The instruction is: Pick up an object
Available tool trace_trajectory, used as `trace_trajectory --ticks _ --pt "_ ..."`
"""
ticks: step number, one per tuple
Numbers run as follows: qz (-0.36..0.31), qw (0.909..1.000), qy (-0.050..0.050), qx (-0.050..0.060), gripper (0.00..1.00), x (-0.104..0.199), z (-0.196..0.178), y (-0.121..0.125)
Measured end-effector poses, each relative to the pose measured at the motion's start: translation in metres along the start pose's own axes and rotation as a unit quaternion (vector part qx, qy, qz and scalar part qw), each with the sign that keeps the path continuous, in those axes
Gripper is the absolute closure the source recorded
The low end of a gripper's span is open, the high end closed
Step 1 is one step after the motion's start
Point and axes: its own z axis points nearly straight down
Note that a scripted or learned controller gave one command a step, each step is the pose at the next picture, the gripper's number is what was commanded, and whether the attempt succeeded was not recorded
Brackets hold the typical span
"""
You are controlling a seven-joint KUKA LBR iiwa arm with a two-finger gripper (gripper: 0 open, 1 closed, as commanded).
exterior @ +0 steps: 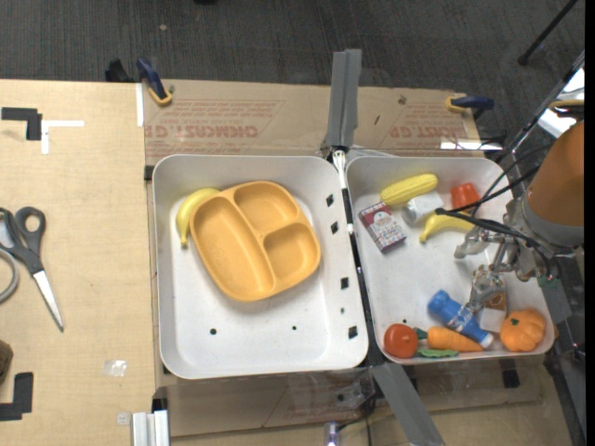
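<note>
gripper [483,286] hovering above blue bottle [456,311] | grip state: cannot tell | bottle looking light, rigid, slippery; gripping across its middle seeming best

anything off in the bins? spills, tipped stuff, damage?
No spills or visible damage. One oddity: a banana in the left bin is wedged against the upper-left rim of the orange divided plate, partly tucked under it. The right bin's toys lie scattered; the gripper hangs over them.
</note>
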Motion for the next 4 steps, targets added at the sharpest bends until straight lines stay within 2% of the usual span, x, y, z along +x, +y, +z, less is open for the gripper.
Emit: trace_trajectory --ticks 1,2,3,4 --pt "-0.106 0.9943 -0.006 0.002 0.00 0.055 -0.003 0.062" --pt "-0.025 0.9997 -0.001 0.000 0.00 -0.034 0.000 0.089" --pt "0.032 0.9995 0.001 0.000 0.00 -0.015 0.001 0.120" --pt "0.027 0.9995 -0.016 0.001 0.00 0.057 -0.006 0.112"
